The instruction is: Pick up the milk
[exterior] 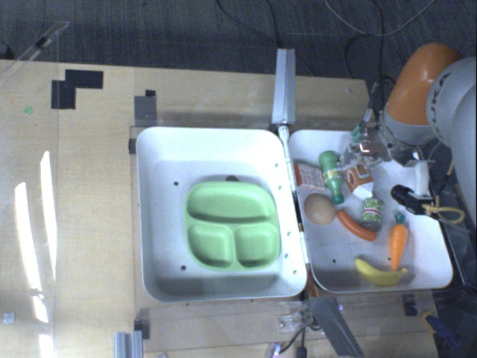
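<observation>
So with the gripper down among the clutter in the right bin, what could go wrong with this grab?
The gripper sits at the back of the right bin, where a green bottle and a brown-and-white carton crowd together, so it may close on the wrong thing. It could also knock the bottle into the egg-shaped ball. Which item is the milk is hard to tell.

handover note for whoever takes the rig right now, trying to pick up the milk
Gripper: low over the far side of the right bin, among the items; nothing seen held.
Milk: I take the small carton just below the gripper to be it, though it is too small to be sure. It lies in the bin beside the green bottle.
Left bin: holds the green tray.
Done: approach only.
Left: grasp and lift the milk.
</observation>
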You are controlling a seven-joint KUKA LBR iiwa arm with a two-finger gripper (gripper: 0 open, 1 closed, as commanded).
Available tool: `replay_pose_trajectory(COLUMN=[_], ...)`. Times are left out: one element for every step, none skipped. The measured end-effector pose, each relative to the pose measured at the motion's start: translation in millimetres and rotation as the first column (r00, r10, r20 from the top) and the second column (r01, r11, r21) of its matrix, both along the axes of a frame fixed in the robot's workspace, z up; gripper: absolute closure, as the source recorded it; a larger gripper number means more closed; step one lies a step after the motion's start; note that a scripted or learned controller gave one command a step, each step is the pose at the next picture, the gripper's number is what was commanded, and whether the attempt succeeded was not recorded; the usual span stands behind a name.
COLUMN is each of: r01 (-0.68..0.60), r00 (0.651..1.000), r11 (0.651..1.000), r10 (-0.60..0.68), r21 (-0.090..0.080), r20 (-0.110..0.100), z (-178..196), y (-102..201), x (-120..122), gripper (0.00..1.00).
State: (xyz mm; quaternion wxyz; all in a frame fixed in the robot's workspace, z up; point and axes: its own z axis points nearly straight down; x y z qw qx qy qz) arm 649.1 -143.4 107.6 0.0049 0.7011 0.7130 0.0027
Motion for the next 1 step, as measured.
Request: replay_pose_trajectory(r01=[0.113], r00=[0.994], r11=[0.994], r10=[-0.113], r21=[0.004], r20=[-0.006], z=[100.1], y=[61.4], x=[-69.7], gripper=[1.0])
